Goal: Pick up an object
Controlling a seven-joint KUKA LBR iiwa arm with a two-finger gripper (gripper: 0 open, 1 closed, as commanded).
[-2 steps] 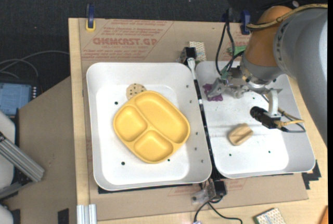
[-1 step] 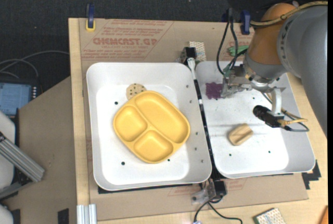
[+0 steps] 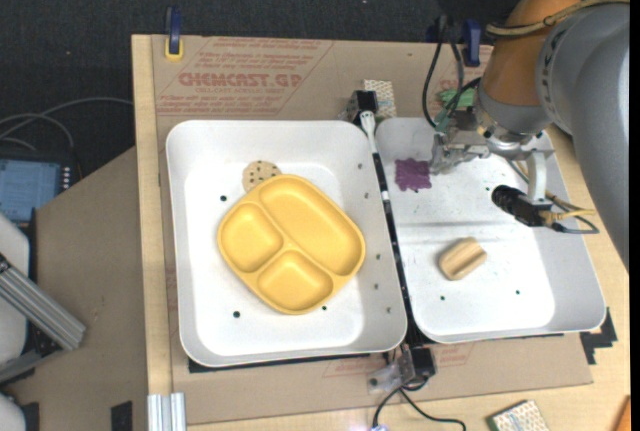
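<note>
In the right bin (image 3: 560,309) a small purple object (image 3: 411,175) lies near the back left corner. A tan, bread-like block (image 3: 461,258) rests closer to the bin's middle. My gripper (image 3: 447,157) hangs low over the back of this bin, just right of the purple object and close to touching it. Nothing is visibly held. The left bin (image 3: 190,299) holds a yellow three-compartment plate (image 3: 290,242), and a round chocolate-chip cookie (image 3: 259,174) peeks out behind the plate's back left edge.
A black part with cables (image 3: 520,206) sticks out below the wrist over the right bin. The grey arm with its orange band (image 3: 535,39) fills the upper right. A black divider strip (image 3: 385,209) runs between the bins.
</note>
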